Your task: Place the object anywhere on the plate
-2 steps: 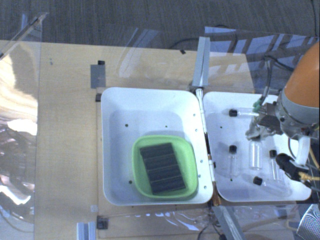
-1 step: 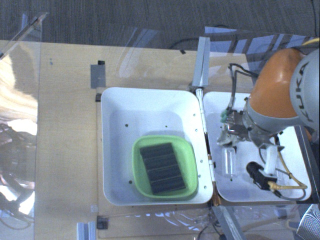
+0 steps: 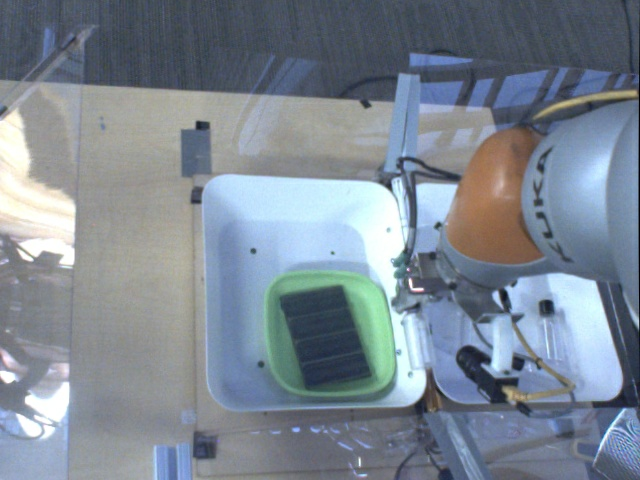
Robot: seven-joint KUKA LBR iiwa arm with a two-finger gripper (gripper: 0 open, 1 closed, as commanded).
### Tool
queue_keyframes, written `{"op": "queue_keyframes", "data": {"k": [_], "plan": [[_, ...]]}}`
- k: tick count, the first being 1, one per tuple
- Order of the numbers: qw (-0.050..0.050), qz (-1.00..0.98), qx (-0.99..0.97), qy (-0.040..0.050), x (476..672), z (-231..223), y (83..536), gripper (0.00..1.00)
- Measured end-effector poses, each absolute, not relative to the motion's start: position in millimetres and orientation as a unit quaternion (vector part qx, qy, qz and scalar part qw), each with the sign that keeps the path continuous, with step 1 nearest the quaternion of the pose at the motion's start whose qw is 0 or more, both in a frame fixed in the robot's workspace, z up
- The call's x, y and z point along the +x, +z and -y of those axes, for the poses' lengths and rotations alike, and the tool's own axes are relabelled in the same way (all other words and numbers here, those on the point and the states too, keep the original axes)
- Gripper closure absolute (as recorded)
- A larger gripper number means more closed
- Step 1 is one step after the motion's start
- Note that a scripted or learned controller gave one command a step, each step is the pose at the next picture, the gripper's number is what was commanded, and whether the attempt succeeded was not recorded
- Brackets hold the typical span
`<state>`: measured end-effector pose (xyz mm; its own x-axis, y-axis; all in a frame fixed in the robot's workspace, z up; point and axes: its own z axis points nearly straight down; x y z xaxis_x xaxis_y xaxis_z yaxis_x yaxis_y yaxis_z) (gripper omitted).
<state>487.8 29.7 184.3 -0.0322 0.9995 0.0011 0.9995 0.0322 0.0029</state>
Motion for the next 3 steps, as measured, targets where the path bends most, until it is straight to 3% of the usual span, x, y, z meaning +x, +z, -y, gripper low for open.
{"op": "queue_keyframes", "data": {"k": [1, 2, 3], "plan": [[0.001, -0.723, 0.691, 0.0015, 487.6, -121, 163, 1.00], [0.001, -0.722, 0.692, 0.0017, 487.8, -121, 163, 0.00], [0.001, -0.710, 0.704, 0.0022, 488.3, -76, 185, 0.00]]}}
